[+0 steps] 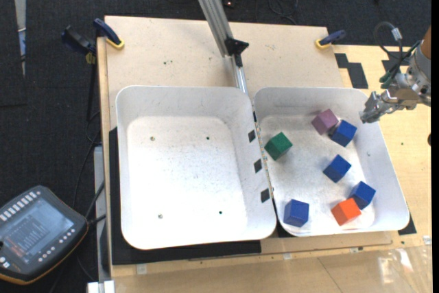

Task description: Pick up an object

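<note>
The right bin (pixel 384 154) holds several small cubes: a green one (pixel 278 145), a purple one (pixel 324 121), blue ones (pixel 343 132) (pixel 337 168) (pixel 296 212) (pixel 363 193), and an orange one (pixel 346 211). My gripper (pixel 374 108) hangs over the bin's upper right rim, right of the purple cube and the nearest blue cube. Nothing shows between its fingers.
The left bin (pixel 130 147) lies beside the right one. A slanted metal pole (pixel 209 0) comes down to the gap between the bins. Clamps (pixel 108 33) (pixel 330 39) sit at the board's far corners. A pendant (pixel 34 233) lies at lower left.
</note>
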{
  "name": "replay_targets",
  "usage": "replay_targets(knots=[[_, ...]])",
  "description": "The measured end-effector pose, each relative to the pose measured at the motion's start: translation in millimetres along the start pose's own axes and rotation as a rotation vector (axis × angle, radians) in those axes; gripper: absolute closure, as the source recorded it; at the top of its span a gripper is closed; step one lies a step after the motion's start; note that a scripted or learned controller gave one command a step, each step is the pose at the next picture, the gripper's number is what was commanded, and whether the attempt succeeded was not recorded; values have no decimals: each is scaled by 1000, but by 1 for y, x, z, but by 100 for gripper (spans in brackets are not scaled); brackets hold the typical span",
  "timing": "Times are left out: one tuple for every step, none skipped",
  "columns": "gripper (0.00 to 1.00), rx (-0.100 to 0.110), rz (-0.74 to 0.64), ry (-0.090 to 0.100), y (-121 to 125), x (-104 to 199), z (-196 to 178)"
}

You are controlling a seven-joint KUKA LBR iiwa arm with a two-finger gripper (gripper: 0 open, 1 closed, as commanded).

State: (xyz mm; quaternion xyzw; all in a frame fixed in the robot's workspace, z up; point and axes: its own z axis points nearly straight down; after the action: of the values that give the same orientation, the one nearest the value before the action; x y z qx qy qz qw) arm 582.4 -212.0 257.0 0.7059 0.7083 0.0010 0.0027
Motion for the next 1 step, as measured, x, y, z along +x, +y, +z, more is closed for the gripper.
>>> replay_targets(knots=[[100,7,-3,4,-13,51,14]])
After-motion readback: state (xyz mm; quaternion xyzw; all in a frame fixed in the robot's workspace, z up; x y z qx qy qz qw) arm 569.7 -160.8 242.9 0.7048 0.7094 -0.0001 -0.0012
